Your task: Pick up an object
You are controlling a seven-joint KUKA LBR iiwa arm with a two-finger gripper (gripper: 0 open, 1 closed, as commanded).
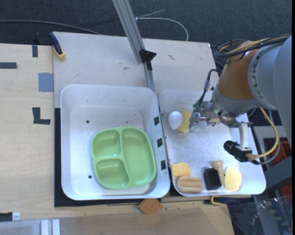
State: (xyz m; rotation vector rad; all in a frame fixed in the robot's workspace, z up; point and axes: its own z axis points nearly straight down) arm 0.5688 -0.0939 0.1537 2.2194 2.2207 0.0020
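My gripper (200, 120) hangs low in the right bin (213, 143), near its upper left part. A yellow piece (185, 123) lies just to its left, touching or almost touching the gripper's tip. A white egg-shaped object (174, 119) rests against that yellow piece, close to the bin's left wall. Along the bin's front edge lie a waffle piece (181, 169), a tan bread roll (190, 184), a black object (212, 178), a small tan piece (217, 166) and a pale yellow rounded object (232, 178). The gripper's body hides what is directly under it.
The left bin (76, 131) holds a green divided plate (123, 157). A brown waffle-like piece (149, 206) lies on the bench in front of the bins. A slanted metal pole (131, 28) crosses above the bins' back edge. Cables (264, 146) hang beside the arm.
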